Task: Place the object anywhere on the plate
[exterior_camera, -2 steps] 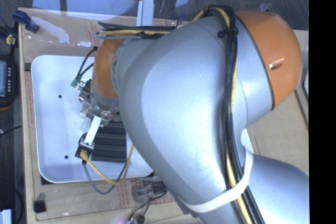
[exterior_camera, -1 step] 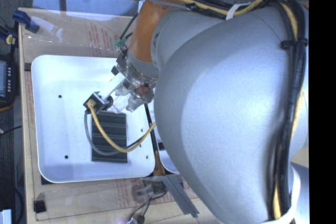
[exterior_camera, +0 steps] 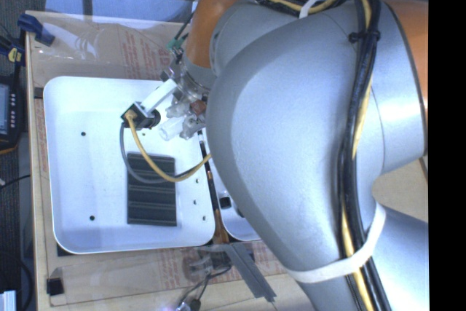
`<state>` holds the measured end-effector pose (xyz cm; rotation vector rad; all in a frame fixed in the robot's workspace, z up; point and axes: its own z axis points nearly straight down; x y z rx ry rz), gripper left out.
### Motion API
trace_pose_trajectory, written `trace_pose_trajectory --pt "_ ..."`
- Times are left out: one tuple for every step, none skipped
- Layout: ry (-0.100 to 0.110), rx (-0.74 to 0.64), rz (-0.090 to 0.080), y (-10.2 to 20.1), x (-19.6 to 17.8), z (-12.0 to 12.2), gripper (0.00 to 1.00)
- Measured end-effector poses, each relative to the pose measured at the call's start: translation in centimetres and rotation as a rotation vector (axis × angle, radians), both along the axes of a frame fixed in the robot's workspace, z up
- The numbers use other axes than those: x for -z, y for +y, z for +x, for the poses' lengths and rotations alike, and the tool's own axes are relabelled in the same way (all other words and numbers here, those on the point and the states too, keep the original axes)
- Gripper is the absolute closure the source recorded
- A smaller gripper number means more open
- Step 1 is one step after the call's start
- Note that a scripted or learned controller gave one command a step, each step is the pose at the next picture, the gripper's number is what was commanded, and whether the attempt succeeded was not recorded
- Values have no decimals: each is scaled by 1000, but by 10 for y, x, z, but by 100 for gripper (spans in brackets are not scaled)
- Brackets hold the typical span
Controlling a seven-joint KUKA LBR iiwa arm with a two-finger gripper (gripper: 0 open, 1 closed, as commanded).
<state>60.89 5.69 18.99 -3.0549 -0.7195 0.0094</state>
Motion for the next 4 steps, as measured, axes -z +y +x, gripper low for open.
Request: trace_pose_trajectory --pt "-6 191 -4 30 -32 22 100" --pt "-7 156 -3 2 -151 11 100" --pt "3 76 0 33 -27 29 100" --pt "-7 -94 -1 106 -190 5 100"
